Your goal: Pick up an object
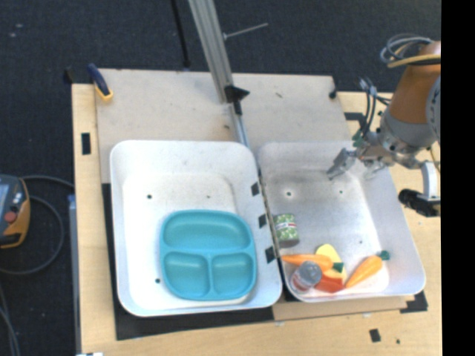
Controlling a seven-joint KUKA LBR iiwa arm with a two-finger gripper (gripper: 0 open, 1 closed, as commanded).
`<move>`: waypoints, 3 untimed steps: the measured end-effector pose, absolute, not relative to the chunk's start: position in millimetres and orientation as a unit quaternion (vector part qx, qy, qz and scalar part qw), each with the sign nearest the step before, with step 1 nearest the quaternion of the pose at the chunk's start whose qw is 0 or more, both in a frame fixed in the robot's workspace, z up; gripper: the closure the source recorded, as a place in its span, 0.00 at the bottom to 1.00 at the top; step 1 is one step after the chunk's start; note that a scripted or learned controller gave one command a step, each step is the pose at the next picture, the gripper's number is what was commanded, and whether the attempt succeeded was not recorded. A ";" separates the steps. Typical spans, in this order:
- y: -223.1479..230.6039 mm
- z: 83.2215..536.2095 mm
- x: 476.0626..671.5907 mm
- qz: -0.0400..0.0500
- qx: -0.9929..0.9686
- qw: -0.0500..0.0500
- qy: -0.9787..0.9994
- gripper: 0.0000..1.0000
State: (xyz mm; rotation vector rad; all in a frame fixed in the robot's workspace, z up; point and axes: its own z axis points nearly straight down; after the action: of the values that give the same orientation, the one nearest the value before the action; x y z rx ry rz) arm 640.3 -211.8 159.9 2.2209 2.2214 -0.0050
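The grey arm's gripper [343, 163] hovers over the far edge of the right white bin [397, 221], and I cannot tell how it is set. The pickable things crowd the near corner: an orange plastic carrot [365, 270], a small green-labelled can [286, 228]. The carrot lies freest; I'd approach from above, across its width.

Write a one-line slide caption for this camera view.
Gripper poised over right bin's far end; toy carrots cluster near; blue divided tray in left bin.
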 end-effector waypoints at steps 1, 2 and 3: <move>-213.2 107.5 639.5 -0.002 0.707 0.000 0.707 0.00; -214.4 123.1 641.7 0.000 0.707 0.004 0.708 1.00; -224.7 180.9 646.4 0.002 0.707 0.004 0.707 1.00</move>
State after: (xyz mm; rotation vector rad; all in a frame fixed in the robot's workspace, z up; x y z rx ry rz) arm 646.4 -224.7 180.9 2.2174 2.2152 0.0059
